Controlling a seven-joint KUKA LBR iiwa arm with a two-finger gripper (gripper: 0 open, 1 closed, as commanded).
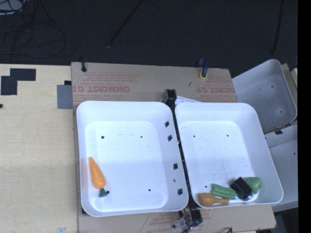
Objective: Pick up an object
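An orange toy carrot (pixel 96 173) with a small green top lies by the left wall of the left bin (pixel 124 113), near its front corner. In the front right corner of the right bin (pixel 218 111) several items are bunched together. A green pod (pixel 223 191) lies there with a tan-orange gourd-shaped piece (pixel 212 199) in front of it. A black block (pixel 241 188) rests beside the pod, with a light green piece (pixel 254 183) to its right and touching it.
Both bins sit on a cardboard sheet (pixel 146 84) on the pale wooden bench (pixel 34 144). Black clips (pixel 175 166) run along the seam between the bins. A grey metal panel (pixel 265 93) stands to the right, and a blue clamp (pixel 204 69) at the back.
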